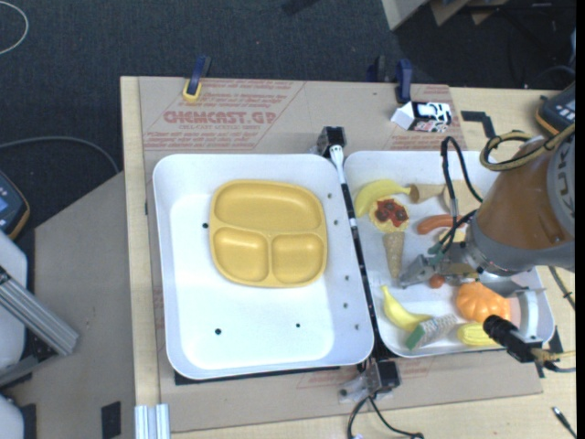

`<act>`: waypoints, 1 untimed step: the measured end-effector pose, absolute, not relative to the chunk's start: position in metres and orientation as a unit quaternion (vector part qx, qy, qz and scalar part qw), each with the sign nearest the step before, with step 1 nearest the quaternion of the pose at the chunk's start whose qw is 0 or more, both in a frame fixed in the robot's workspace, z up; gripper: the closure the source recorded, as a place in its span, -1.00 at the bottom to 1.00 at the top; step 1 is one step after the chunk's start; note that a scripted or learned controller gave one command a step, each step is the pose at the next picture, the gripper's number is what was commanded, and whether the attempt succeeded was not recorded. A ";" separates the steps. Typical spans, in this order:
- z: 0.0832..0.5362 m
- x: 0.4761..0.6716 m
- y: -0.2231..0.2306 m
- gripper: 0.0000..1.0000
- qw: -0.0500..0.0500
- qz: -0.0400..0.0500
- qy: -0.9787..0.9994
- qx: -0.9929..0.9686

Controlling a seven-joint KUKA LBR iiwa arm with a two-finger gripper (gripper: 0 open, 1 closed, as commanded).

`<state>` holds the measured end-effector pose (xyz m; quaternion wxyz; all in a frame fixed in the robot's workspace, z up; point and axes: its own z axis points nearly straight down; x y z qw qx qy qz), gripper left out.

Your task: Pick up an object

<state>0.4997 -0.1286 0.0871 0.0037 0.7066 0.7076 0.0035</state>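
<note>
Overhead: bench of brown board standing on dark carpet, bearing two white bins side by side. Left bin is holding a yellow tray with three compartments. Right bin is holding toy food: banana near the front, corn, orange piece, cone, carrot. Arm is reaching in from the right; gripper is hanging low over the right bin, just beside the cone; whether its fingers are parted or gripping anything cannot be told
</note>
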 end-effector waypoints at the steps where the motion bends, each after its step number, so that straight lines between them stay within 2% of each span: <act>1: 0.095 0.496 -0.129 1.00 0.001 0.001 0.707 0.708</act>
